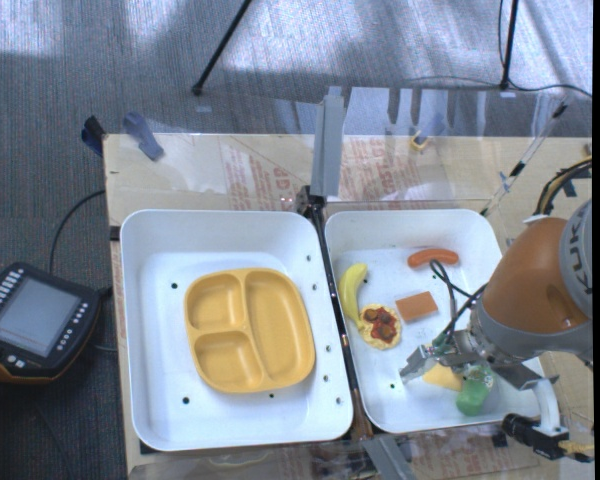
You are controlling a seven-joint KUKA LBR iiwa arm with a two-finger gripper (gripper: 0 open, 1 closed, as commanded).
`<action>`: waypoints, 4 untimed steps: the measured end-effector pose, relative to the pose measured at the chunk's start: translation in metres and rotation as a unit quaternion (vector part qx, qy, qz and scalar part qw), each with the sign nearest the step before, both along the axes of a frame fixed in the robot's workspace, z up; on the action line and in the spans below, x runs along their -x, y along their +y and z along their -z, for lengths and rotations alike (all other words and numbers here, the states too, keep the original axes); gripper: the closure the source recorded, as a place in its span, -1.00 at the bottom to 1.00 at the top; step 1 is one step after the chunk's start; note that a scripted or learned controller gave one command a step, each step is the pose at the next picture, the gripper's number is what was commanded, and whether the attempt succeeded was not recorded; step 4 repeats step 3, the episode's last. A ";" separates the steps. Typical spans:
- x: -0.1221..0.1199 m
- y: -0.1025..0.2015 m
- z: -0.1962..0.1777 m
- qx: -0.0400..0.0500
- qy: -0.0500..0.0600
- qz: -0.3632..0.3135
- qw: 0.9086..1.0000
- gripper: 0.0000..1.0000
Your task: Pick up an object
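Note:
The right bin (380, 230) holds a yellow banana (353, 288), a small round pizza (380, 325), a brown square slice (417, 307) and an orange-red sausage (433, 258). At its front right lie a pale yellow cheese wedge (441, 377) and a green object (473, 396). My gripper (442, 356) hangs low in the bin's front right part, just above and behind the cheese wedge, with the green object at its right. The orange wrist covers the bin's right wall.
The left bin (150, 268) holds a yellow tray (248, 328) with three compartments. A grey post (327, 153) rises behind the seam between the bins. Cables (450, 288) trail from the wrist over the right bin. A pendant (35, 318) lies off the bench at left.

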State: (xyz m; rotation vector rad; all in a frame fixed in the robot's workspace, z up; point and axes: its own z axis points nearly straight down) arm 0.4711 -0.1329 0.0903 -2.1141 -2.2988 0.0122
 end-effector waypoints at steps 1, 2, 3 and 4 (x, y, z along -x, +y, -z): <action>-0.073 0.026 0.006 0.001 -0.006 -0.063 0.998 -1.00; -0.071 0.025 0.000 0.000 -0.001 -0.062 0.998 1.00; -0.149 0.128 -0.096 0.004 -0.007 0.109 0.994 1.00; -0.149 0.128 -0.096 0.004 -0.007 0.109 0.994 1.00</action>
